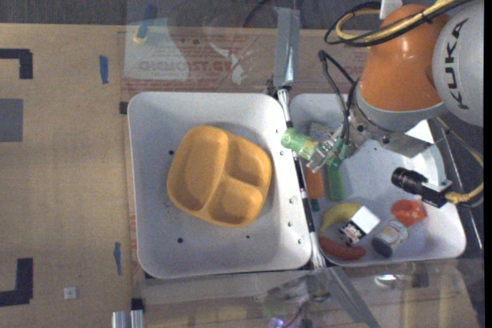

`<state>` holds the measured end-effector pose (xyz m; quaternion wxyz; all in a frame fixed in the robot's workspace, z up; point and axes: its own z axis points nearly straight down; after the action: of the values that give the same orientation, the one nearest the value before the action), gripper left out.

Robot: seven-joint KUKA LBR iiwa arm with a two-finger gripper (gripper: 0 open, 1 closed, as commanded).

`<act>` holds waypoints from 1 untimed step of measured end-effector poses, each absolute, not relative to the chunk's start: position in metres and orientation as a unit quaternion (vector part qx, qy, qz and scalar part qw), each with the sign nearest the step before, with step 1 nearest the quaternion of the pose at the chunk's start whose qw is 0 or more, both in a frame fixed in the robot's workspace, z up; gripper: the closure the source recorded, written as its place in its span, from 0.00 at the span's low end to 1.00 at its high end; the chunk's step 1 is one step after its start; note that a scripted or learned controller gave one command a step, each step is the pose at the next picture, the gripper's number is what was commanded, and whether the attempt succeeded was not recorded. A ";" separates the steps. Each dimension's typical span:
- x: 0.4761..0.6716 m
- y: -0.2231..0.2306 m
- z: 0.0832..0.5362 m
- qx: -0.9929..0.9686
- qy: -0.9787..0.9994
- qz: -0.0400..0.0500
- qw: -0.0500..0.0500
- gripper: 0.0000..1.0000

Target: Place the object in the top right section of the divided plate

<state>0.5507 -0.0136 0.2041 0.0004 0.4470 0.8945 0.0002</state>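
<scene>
My gripper (321,149) hangs over the left edge of the right bin (446,242), under the orange wrist band. A light green, roughly cylindrical object (295,140) sticks out leftward from between its fingers, above the wall between the two bins. The gripper is shut on it. An orange divided plate (221,175) lies tilted in the middle of the left bin (154,127), with one large section on its left and two smaller ones on its right. The plate's sections hold nothing.
The right bin holds an orange carrot-like piece (313,184), a dark green piece (336,185), a yellow banana shape (338,213), a small white box (358,226), a red sausage shape (341,248), a grey can (390,235) and a red piece (408,211). A black fitting (411,182) and cables lie by the arm.
</scene>
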 end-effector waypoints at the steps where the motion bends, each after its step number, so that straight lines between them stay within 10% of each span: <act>1: 0.569 0.008 0.188 0.441 0.898 0.000 0.001 1.00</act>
<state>0.5691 0.0076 0.1879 0.0006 0.4408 0.8976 0.0004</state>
